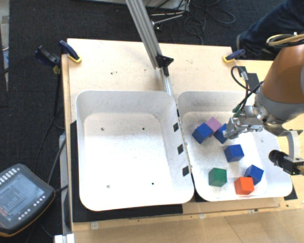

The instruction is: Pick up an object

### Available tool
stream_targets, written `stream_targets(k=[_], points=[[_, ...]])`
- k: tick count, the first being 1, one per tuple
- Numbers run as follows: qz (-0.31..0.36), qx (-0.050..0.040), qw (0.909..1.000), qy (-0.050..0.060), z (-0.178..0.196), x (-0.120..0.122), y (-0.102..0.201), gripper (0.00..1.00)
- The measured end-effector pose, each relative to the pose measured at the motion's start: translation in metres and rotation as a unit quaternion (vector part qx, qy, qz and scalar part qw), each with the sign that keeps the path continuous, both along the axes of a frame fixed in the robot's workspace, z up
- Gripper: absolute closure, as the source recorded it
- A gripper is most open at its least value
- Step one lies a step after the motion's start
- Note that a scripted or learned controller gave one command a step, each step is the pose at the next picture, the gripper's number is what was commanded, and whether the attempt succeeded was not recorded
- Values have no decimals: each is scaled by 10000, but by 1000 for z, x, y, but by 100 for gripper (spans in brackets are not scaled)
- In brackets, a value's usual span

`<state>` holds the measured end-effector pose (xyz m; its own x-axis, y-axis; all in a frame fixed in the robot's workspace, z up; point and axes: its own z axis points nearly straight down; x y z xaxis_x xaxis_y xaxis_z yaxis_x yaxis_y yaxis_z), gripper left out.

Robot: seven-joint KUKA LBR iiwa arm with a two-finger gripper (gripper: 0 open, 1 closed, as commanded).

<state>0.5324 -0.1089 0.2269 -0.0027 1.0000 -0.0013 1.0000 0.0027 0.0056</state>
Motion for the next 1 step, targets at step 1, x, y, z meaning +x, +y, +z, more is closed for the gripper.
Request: stream_targets(k=[1], points=[[29, 19, 10000, 22, 7, -3, 63, 100]])
